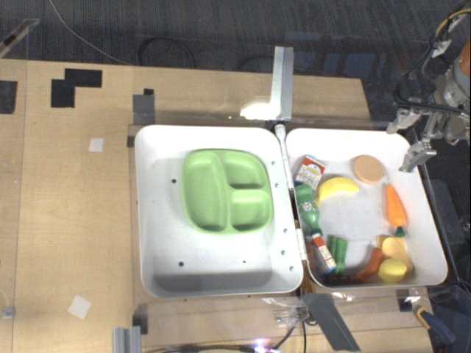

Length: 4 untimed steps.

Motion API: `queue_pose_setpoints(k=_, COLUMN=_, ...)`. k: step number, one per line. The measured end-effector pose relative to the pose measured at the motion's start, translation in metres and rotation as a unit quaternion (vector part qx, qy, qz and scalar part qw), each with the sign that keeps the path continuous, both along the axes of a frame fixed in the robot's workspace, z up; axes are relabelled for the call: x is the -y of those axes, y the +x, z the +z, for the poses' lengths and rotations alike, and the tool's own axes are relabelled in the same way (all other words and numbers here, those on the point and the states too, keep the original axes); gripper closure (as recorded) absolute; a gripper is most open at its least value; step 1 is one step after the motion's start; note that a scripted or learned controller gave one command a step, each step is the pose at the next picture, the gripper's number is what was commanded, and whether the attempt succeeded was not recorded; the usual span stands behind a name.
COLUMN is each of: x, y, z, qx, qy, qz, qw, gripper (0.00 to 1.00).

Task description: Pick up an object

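Right now my gripper (421, 151) hangs at the far right corner of the right bin (434, 219), just over its rim, and the toy carrot (396, 206) is the object nearest to it. Taking that carrot as my landmark: it lies on the bin floor close to the right wall, a short way nearer the camera than my fingertips and slightly inward toward the bin's middle. Its long axis runs roughly front to back, orange tip toward me, green stub at the near end.

Beyond the carrot and to its left sits a round tan disc (369, 169); further left is a yellow banana-like piece (337, 189). Nearer the camera than the carrot's green end rests a yellow lemon (392, 270) among a crowded cluster. The green divided tray (225, 190) lies well apart, in the left bin (158, 219).

My fingers look parted and nothing sits between them, though they are small and partly lost against the dark floor. My wrist stands above the bin's corner, with the arm coming in from the right. To take the carrot I judge I'd move inward and down, closing across its narrow width.
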<state>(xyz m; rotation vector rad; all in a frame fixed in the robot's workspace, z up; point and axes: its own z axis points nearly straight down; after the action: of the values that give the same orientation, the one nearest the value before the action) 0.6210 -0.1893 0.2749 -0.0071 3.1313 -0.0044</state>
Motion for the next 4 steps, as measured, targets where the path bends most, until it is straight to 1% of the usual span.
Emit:
queue_pose_setpoints(k=1, x=0.016, y=-0.022, z=-0.106, qx=-0.004, qy=0.0013, qz=0.054, qw=0.9986, gripper=0.0)
queue_pose_setpoints(k=2, x=0.016, y=-0.013, z=-0.185, qx=0.003, qy=-0.0015, qz=0.082, qw=0.9966, gripper=0.0)
queue_pose_setpoints(k=3, x=0.016, y=-0.039, z=-0.186, qx=0.001, qy=-0.0006, qz=0.067, qw=0.9978, gripper=0.0)
queue_pose_setpoints(k=4, x=0.014, y=-0.034, z=-0.17, qx=0.009, qy=-0.0028, qz=0.071, qw=0.9974, gripper=1.0)
